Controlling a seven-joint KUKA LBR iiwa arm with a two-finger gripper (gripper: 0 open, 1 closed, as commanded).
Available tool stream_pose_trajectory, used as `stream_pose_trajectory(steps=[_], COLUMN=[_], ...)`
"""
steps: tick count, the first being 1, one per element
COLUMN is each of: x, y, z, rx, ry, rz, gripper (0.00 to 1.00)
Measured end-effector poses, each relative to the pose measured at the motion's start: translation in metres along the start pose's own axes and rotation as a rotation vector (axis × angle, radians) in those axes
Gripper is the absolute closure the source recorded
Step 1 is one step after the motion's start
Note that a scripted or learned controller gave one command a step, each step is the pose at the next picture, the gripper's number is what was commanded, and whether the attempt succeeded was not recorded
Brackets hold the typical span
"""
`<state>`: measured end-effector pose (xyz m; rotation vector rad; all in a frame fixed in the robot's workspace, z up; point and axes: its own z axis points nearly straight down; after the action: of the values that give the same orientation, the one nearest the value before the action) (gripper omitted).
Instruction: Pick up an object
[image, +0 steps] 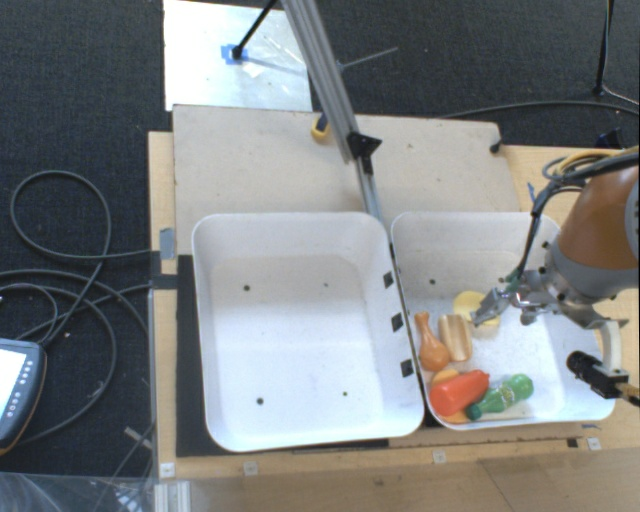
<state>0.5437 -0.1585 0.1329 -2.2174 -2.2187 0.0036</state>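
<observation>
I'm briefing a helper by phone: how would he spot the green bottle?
Look in the right white bin, at its near corner where the toy foods cluster. The green bottle lies on its side beside the red pepper, the pile's only green piece.

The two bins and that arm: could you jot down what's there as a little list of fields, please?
left bin: white, shallow, bare floor showing
right bin: toys crowded at its near left corner
toys: green bottle, red pepper, orange piece, tan piece, yellow piece
arm: reaches in from the right, over the right bin
gripper: low over the yellow piece, beside the tan piece
held: nothing seen between the fingers
</observation>
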Motion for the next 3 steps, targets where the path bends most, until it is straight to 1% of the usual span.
stream_pose_trajectory(steps=[1,2,3], x=[0.0,0.0,-0.008], y=[0.0,0.001,0.007], z=[0.044,0.031,-0.016], rx=[-0.003,-0.008,-0.011], ry=[-0.001,-0.002,-0.004], rz=[0.001,0.001,-0.002], gripper=[0.0,1.0,1.0])
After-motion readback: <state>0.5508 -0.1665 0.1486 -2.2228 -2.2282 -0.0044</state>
